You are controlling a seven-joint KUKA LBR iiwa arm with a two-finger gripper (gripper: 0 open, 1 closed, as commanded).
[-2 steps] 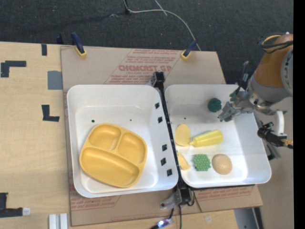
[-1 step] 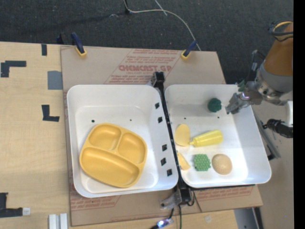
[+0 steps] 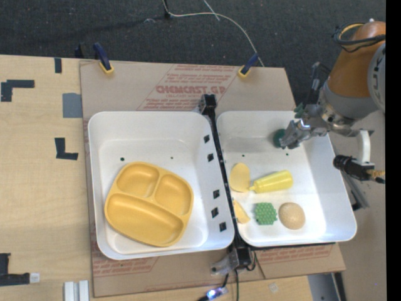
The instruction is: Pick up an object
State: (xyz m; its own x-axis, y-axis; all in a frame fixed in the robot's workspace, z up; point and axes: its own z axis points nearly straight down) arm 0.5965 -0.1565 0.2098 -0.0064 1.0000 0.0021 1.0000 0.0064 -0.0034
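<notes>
Yellow corn [image 3: 272, 182], a green ball [image 3: 265, 213] and a bun [image 3: 291, 216] crowd the right bin [image 3: 335, 227] toward 6 o'clock, risking a nudged neighbour, while the gripper [image 3: 289, 135] hovers at 12.

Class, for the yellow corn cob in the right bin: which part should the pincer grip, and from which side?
Grip the corn cob across its middle, coming straight down from above. It lies flat and is long and narrow, so closing across the short width likely holds best, clear of the pale yellow piece at its left end.

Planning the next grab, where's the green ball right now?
In the right bin, near its front, between the yellow wedge and the beige ball.
</notes>
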